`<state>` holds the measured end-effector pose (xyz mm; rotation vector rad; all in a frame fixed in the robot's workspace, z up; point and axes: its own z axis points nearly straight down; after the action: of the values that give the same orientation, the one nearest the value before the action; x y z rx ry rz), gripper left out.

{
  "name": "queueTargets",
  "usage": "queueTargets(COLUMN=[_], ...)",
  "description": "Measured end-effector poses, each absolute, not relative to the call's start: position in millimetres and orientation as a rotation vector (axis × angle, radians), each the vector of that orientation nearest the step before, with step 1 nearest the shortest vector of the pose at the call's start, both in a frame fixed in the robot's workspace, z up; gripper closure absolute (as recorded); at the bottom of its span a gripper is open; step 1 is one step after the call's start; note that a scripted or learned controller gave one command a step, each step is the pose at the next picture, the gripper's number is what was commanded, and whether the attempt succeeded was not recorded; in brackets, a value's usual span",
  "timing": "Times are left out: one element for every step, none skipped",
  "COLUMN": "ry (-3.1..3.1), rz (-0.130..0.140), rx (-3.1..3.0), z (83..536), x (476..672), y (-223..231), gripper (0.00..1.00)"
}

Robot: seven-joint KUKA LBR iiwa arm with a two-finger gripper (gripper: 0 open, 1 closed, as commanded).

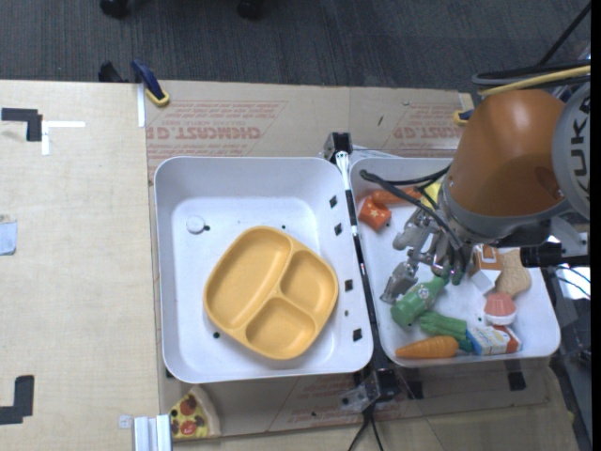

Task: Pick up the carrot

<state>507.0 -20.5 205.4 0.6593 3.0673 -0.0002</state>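
Observation:
The orange carrot (pixel 427 348) lies flat near the front edge of the right bin (pixel 540 332). My gripper (pixel 410 278) hangs over the middle of that bin, up and a little left of the carrot, just above a green toy (pixel 417 301). Its metal fingers point down and left. The big orange band of the arm (pixel 512 153) covers the bin's back right part.
The left bin (pixel 178 280) holds a yellow divided plate (pixel 271 292) and a small white disc (pixel 195 225). Around the carrot lie a second green piece (pixel 444 326), a red and white block (pixel 500 308), a colourful carton (pixel 493 339), a tan piece (pixel 513 276) and an orange-red toy (pixel 375 213).

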Motion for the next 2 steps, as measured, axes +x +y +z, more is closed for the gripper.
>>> queueTargets(ry=[3.024, 3.09], rz=[0.001, 0.001], rx=[0.846, 0.54], z=[192, 270], x=[487.9, 495.6], y=[41, 34], gripper=[0.0, 0.0])
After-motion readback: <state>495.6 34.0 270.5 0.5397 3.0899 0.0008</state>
